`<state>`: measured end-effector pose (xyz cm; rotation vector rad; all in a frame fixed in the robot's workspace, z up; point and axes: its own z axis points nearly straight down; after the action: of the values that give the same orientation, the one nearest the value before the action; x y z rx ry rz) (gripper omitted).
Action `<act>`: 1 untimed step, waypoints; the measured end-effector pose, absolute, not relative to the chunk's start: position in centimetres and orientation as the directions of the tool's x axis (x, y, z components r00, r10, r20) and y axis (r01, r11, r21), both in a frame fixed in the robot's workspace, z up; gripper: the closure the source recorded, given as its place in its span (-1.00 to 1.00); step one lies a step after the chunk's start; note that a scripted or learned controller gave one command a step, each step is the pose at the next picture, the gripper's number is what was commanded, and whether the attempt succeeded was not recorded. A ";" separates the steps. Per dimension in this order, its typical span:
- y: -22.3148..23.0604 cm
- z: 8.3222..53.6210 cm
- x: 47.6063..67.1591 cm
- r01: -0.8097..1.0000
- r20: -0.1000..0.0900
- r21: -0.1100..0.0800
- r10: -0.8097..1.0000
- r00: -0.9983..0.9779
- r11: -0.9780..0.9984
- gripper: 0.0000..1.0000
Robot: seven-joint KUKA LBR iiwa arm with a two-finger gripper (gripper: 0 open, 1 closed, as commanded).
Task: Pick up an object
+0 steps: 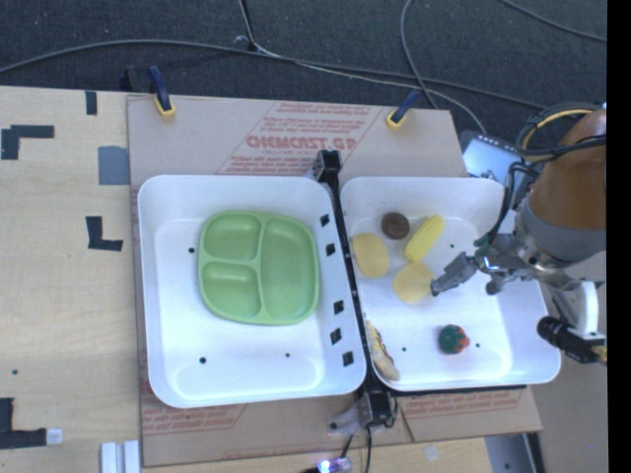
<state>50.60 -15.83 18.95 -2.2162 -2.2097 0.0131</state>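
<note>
The right bin (493,200) holds several small objects. These are a brown round piece (395,226), a yellow corn cob (425,236), two pale yellow lumps (372,254) (412,283), a green and red piece (453,339) and a tan piece (383,355) by the divider. My gripper (471,276) hangs over the bin's right half, just right of the nearer yellow lump. Its fingers stand apart with nothing between them. The left finger's tip is close beside that lump.
The left bin (163,264) holds a green sectioned plate (260,268). A black divider (340,264) runs between the bins. Cables cross the dark floor behind the bench, and two clamps (162,100) (399,115) grip the cardboard's far edge.
</note>
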 end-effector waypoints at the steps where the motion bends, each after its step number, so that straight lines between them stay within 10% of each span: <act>1: -15.8 19.6 50.9 1.000 0.000 -0.002 1.000 -0.001 0.001 -1.00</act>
<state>50.92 -15.80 19.60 -2.2193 -2.2215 0.0018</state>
